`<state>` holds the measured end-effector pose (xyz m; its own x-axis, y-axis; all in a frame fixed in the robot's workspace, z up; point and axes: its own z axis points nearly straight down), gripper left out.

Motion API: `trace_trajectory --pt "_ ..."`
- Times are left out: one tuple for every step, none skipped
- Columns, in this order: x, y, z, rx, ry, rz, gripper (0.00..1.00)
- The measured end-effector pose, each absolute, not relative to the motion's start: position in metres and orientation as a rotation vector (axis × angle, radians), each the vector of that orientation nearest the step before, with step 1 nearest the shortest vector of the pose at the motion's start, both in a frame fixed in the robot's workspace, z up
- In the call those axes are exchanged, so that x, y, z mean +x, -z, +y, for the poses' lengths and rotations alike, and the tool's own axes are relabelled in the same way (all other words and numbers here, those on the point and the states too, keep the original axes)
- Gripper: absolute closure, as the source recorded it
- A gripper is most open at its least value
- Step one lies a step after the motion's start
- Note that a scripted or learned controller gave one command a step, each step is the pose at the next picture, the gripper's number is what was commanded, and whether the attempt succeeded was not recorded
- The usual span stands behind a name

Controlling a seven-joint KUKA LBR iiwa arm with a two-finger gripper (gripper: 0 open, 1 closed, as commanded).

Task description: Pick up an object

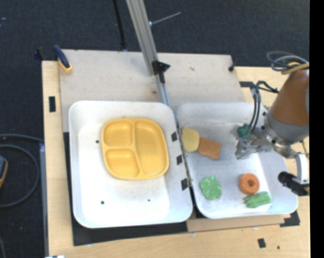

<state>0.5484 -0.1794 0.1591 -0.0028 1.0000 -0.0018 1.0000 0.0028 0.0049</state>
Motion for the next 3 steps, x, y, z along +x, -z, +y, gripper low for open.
trace_trajectory --pt "0.548 -0.203 -0.183 2.214 -0.004 2.221 1.00" --pt "0.549 -0.268 -0.183 2.211 -0.006 2.219 1.00" --pt "0.569 -0.267 -0.131 2.211 -0.003 2.228 1.00"
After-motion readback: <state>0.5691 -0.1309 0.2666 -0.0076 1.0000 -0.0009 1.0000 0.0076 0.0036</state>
